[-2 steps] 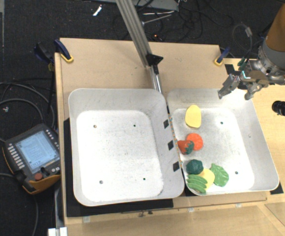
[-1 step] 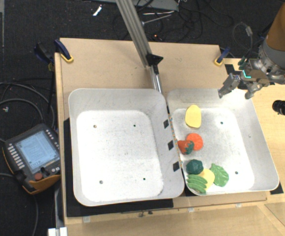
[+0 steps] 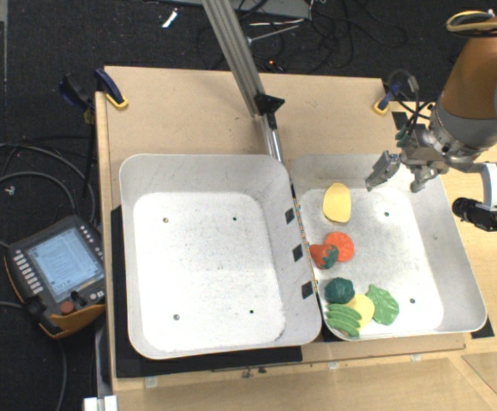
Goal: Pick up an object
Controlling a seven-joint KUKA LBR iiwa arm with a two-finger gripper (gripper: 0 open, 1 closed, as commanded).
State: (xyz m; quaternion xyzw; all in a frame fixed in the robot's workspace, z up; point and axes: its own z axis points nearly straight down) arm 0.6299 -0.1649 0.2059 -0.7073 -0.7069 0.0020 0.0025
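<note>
My gripper hangs above the back edge of the right bin, its two fingers spread open with nothing between them. A pale yellow oval object lies in that bin, down and to the left of the gripper. Further forward along the bin's left side sits an orange-red piece. At the front left corner a dark green round piece, a small yellow piece, a light green leafy piece and a green ridged piece lie bunched together.
The left bin sits beside the right one, sharing a raised middle edge. A metal pole slants in from the top and ends near the bins' junction. Clamps sit at the bench's back corners. A teach pendant lies off the bench at left.
</note>
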